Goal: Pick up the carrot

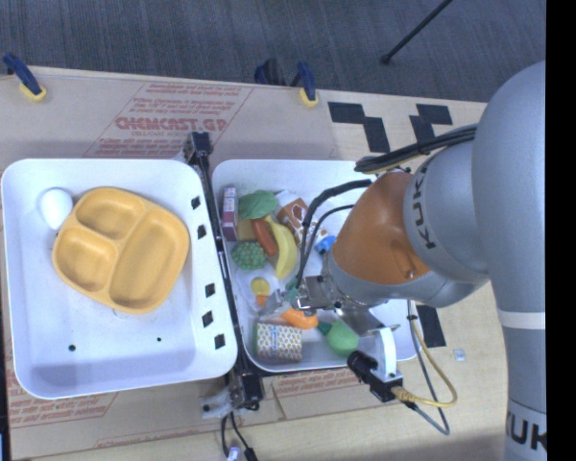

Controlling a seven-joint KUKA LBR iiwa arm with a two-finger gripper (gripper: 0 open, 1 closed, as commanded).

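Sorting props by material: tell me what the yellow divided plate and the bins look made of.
Yellow divided plate: likely moulded plastic, matte, with soft rounded compartment ridges and uniform colour. Bins: probably thin white plastic, smooth and slightly glossy, with rounded corners and faint sheen.

Robotics lab or test cell, indicated by: a bench [298,113] faced with printed cardboard held down by blue clamps [25,77]; two white bins [19,286] set side by side; toy food [269,243] and a yellow divided plate [121,248] laid out in them; cables [432,377] run along the bench edge; grey carpet [173,17] seen beyond.
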